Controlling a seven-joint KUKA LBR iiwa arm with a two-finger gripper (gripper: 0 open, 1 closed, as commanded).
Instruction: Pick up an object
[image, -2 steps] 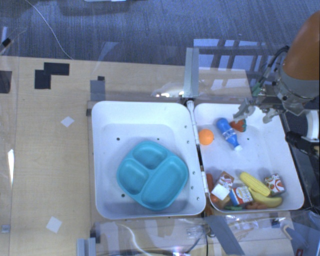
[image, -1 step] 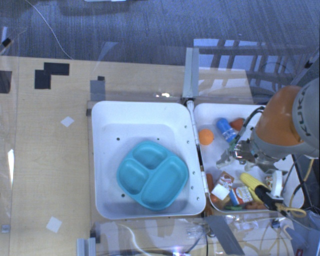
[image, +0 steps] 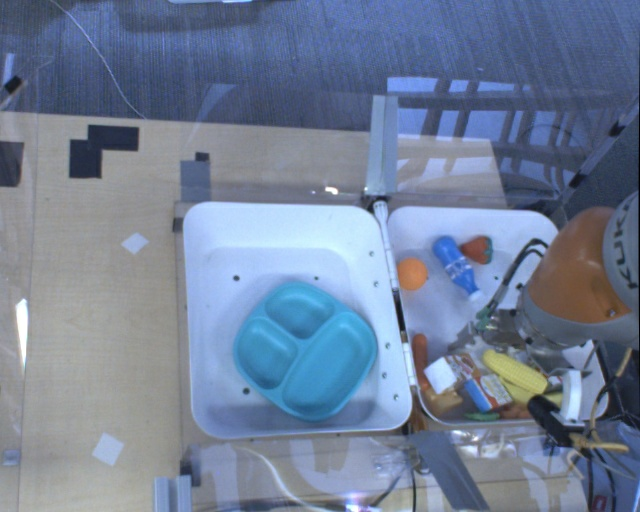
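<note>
Corn cob (image: 514, 372) amid crowded toys

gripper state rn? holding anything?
Gripper: low in the right bin over the toy pile by the corn; open or shut cannot be told, and no grasp is visible.

Pretty bright, even light overall, with both white bins (image: 283, 230) close to washed out. There's glare streaking off a clear panel (image: 450, 120) up and left of the gripper (image: 487, 338), plus more reflections just below it. Focus is a bit soft everywhere, shadows faint.
</note>
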